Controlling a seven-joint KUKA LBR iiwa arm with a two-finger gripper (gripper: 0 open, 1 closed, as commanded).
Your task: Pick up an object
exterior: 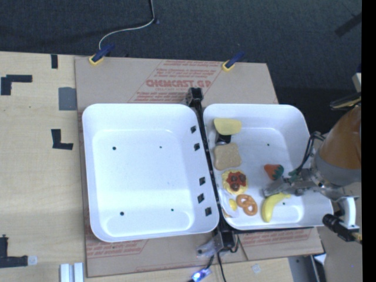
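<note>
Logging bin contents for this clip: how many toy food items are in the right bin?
6, all in the right white bin: yellow wedge, tan bread slice, red-topped pizza piece, pretzel, yellow banana, orange-green carrot. The arm may hide more.

One fixed camera hangs above the counter [35, 157] and looks down at a slant, so the far edge sits at the top of the frame, with dark floor [235, 16] beyond it. It stands far enough back to take in both white bins whole: the left bin [94, 157] fills the middle and the right bin [294, 119] lies toward the right side. The brown board [170, 81] under them shows on all sides. The arm [343, 148] enters from the right edge, cut off by the frame.
</note>
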